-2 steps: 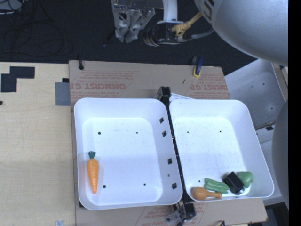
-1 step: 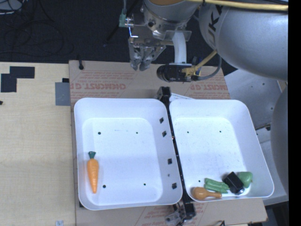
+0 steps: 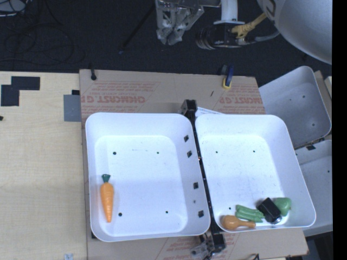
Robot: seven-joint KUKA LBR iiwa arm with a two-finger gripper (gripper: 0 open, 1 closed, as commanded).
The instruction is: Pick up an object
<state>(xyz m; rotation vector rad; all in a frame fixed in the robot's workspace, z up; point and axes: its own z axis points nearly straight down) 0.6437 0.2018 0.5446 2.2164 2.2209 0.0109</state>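
An orange toy carrot point(image 3: 107, 198) with a green top lies near the front left corner of the left bin point(image 3: 135, 124). In the front right corner of the right bin point(image 3: 244, 126) lie a green pod point(image 3: 249, 213), a black block point(image 3: 269, 210), a light green piece point(image 3: 283, 203) and a tan-orange gourd-shaped toy point(image 3: 237, 222), all bunched together. My gripper point(image 3: 172, 36) hangs high above the bench, beyond the far edge of the bins, well away from every object. Nothing hangs from it.
The two bins meet at a black hinge strip point(image 3: 196, 172) down the middle. They rest on a cardboard sheet point(image 3: 162, 93). A grey tray point(image 3: 295, 99) lies off to the right. A blue-and-yellow clip point(image 3: 228, 76) sits on the cardboard's far edge.
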